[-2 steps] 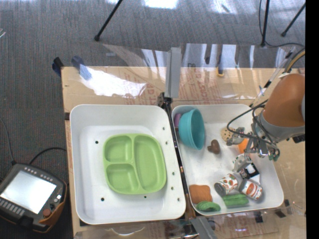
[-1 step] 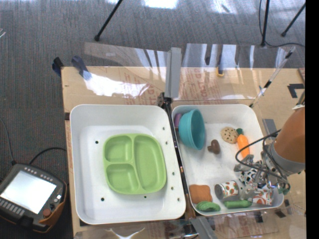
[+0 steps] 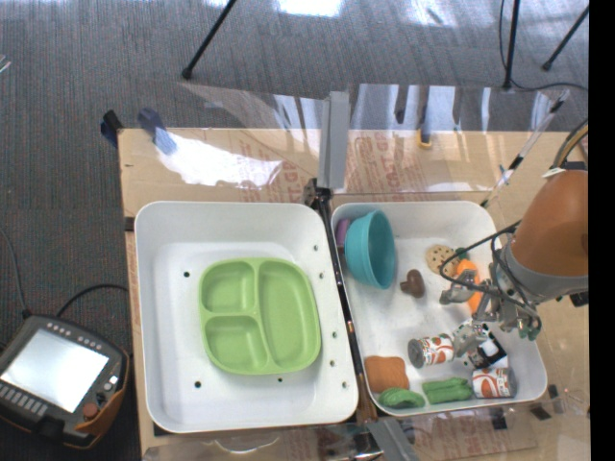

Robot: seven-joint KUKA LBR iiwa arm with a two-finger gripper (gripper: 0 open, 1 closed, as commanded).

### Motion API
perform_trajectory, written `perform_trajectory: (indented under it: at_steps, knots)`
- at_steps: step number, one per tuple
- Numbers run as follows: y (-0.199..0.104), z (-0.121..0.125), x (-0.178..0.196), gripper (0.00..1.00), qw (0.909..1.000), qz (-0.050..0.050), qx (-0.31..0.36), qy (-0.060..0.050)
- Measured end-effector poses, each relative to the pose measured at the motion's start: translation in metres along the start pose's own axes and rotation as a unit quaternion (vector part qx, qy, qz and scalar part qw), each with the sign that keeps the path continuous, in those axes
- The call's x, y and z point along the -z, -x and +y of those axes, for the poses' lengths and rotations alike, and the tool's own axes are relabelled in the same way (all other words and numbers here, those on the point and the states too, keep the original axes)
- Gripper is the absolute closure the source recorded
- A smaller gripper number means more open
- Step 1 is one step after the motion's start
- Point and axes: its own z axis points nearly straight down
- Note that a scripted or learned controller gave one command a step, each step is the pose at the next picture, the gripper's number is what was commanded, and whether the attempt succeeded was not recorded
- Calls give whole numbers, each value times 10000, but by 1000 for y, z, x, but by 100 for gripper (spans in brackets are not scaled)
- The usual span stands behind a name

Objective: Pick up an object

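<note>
Gripper [image 3: 478,339] hovers over cans [image 3: 431,351] in the right bin [image 3: 437,217].

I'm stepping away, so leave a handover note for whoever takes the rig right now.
Gripper: low in the right bin, over the cans; finger state unclear.
Right bin holds a teal bowl on its side, a cookie, a brown piece, an orange toy, two cans, a brown sponge and green pieces.
Left bin: green divided plate.
Nothing visibly lifted; the pick remains.
</note>
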Motion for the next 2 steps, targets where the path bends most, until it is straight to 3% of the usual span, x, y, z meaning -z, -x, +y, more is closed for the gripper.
perform_trajectory:
  at_steps: [1, 2]
  knots:
    - [-45, 32, -1, 0, 10000, 18, -5, 2]
    - [55, 102, 1, 0, 10000, -20, 19, -5]
